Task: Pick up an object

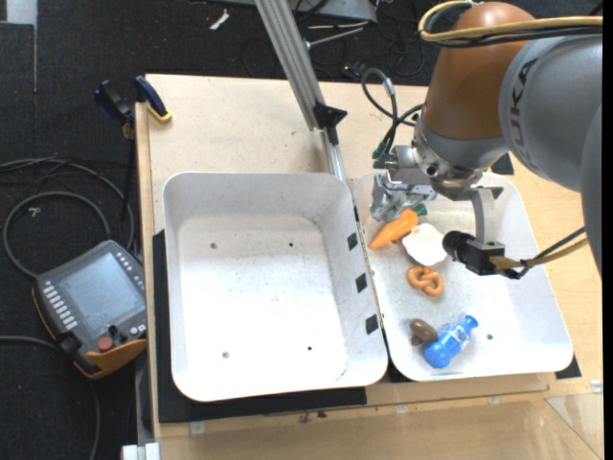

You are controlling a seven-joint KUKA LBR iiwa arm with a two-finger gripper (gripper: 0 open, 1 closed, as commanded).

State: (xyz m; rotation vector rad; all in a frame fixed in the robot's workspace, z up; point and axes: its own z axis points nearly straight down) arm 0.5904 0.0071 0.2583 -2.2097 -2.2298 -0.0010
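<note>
Five small objects lie in the right bin (536,257), all close under or just in front of the gripper (397,199). Nearest is an orange carrot-shaped toy (395,229), tapered, lying at a slant with its thick end up against the gripper's lower end and its tip pointing toward the divide between the bins. Touching the carrot on its far side from the divide sits a white rounded piece (423,245), smooth and plain. Just below that, a step farther from the gripper, is one orange pretzel-shaped ring (426,281). Farther out again, toward the bin's near edge, lie one small brown lump (421,331) and, beside it, one blue bottle (449,341) with a paler cap end, tipped on its side.

Whether the gripper's fingers are apart or together cannot be told, as the metal parts blur into one another; nothing is seen clamped between them. A black fitting (476,253) hangs off the wrist over the bin, on the side away from the divide.

One larger left bin (182,209) sits beyond the divide from the gripper. One grey teach pendant (91,305) lies on the floor well past it.
</note>
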